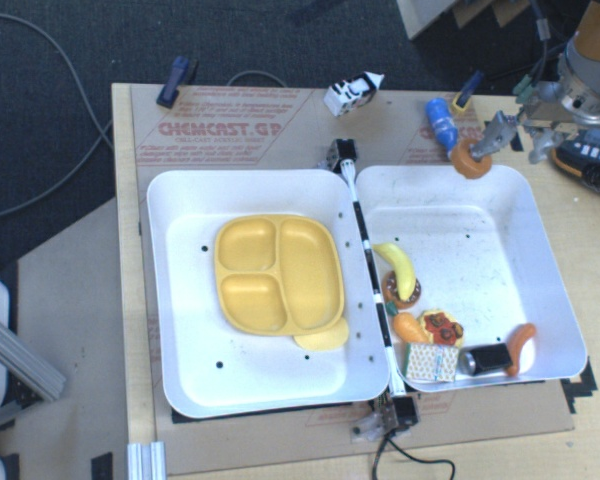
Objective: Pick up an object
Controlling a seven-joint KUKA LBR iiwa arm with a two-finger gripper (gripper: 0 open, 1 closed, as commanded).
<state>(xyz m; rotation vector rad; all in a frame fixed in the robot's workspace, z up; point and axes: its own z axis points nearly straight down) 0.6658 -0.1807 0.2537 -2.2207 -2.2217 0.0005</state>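
The right bin (480,228) holds several toy foods along its near-left side: a banana (400,268), a dark doughnut (392,290), an orange carrot piece (410,328), a pizza slice (442,325), a patterned box (432,363), a black block (488,358) and a sausage (521,348). My gripper (518,138) hovers beyond the bin's far right corner, open, its two grey fingers spread apart. An orange round piece (470,160) rests at the bin's back rim, just beside the left fingertip (495,133), not between the fingers.
The left bin (180,298) carries a yellow divided plate (278,273) with a yellow disc (323,340) poking out beneath it. On the bench behind lie a blue bottle (440,123), a black-and-white toy (353,91) and a blue clamp (173,80).
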